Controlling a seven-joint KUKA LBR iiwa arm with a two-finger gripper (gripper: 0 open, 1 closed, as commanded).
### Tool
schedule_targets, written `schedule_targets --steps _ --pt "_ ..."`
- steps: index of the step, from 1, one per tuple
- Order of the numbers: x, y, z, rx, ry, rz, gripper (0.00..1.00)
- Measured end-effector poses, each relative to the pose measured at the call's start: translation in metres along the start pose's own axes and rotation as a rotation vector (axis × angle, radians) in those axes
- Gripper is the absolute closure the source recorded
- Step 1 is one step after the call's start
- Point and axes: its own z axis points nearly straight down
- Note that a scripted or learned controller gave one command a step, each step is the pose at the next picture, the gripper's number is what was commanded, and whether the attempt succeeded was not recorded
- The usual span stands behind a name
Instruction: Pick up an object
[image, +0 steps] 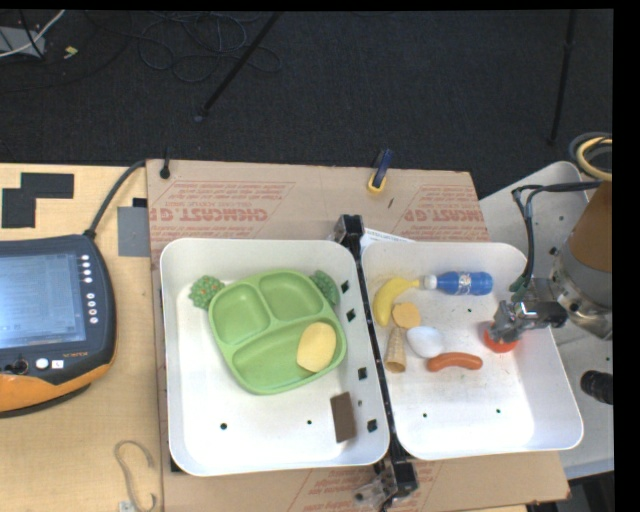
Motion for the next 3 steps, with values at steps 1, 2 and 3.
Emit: schedule_targets --steps 1,2,3 --pt "0.055 -0.009 -0.002 0.004 0.003 -0.004 1.0" --pt "0.118 -0.002 -0.004 0.004 0.003 -0.006 1.0" --pt "0.167 0.001 -0.008 0.004 0.002 -0.004 1.0"
